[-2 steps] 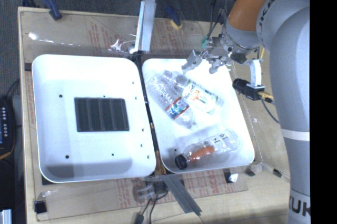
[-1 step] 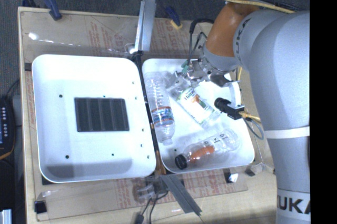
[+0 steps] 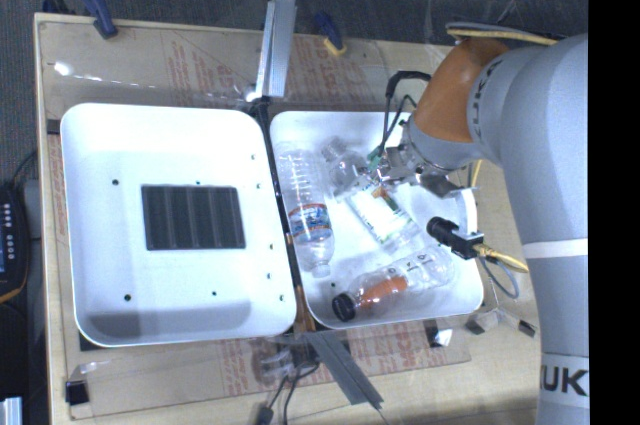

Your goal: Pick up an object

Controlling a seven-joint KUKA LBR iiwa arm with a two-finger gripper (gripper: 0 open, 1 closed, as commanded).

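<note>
We see the gripper [image 3: 383, 175] low inside the right bin [image 3: 462, 298], over a clutter of clear plastic items. We cannot tell its grip state. Water bottle [image 3: 306, 209] with blue label lies along that bin's left wall. Bottle with black cap [image 3: 385, 291] lies near the front wall. Left bin [image 3: 90, 163] holds a dark ribbed tray [image 3: 193, 217].

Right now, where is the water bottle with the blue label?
The water bottle lies in the right bin, along its left wall beside the divider between the bins, lengthwise, left of the gripper.
</note>
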